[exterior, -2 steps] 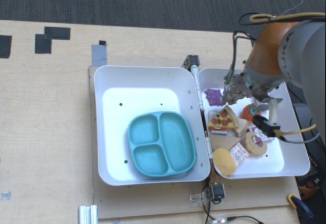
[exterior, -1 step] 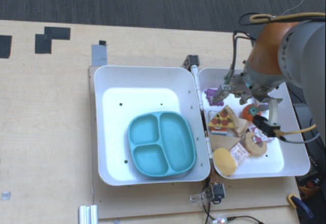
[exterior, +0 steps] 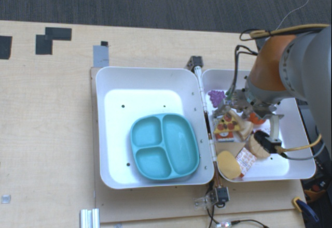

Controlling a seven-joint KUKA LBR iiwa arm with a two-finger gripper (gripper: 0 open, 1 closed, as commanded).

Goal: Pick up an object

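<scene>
- The gripper [exterior: 243, 110] is hanging low over the right bin [exterior: 296, 129], right of centre in the frame, among the small things heaped against that bin's left wall. Whether it is apart or together I cannot tell, since the grey wrist and orange band are covering it from above.
- Nothing is showing clearly clamped in it. It is sitting just above or against a small box with red and yellow print [exterior: 224, 128] and a tan piece [exterior: 244, 129]; contact cannot be told.
- Things for picking are all lying in the right bin: a purple object [exterior: 217, 98] at the upper left of the heap, a yellow rounded object [exterior: 229, 164] at the bin's lower left corner, and a red-and-white packet [exterior: 245, 160] touching it on the right.
- The heap is crowding the divider between the bins, leaving little room on that side, while the right bin's floor is lying bare toward the lower right.
- The left bin [exterior: 117, 103] is holding a teal divided plate [exterior: 165, 145], set toward its lower right, close to the near wall, with bare white floor lying open at the upper left.
</scene>
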